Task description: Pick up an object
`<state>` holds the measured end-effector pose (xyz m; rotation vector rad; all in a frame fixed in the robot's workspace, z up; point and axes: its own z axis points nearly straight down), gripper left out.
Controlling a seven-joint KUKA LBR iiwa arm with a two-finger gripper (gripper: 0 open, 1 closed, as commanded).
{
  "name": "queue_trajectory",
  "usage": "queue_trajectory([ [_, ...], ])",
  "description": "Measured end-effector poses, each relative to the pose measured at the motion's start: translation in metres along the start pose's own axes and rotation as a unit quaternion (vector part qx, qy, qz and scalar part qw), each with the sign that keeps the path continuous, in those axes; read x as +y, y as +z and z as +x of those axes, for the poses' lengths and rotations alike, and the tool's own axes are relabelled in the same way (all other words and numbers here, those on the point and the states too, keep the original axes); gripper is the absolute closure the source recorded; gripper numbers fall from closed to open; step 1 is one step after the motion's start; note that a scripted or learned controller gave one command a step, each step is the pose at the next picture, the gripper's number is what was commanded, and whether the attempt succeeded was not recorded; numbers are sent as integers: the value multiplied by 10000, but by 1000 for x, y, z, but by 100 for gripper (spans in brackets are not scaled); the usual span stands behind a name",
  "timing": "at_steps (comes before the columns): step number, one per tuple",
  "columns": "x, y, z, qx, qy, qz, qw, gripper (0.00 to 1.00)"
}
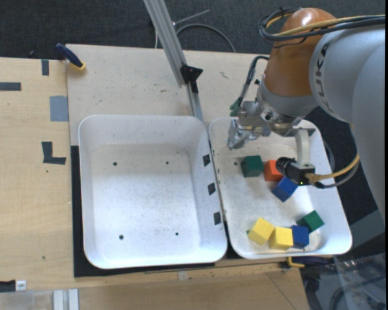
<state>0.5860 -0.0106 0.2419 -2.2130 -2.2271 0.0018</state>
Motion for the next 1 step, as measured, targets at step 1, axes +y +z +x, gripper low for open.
queue_trajectory([
  [1,22,11,56,0,-3,-5,10000,100],
])
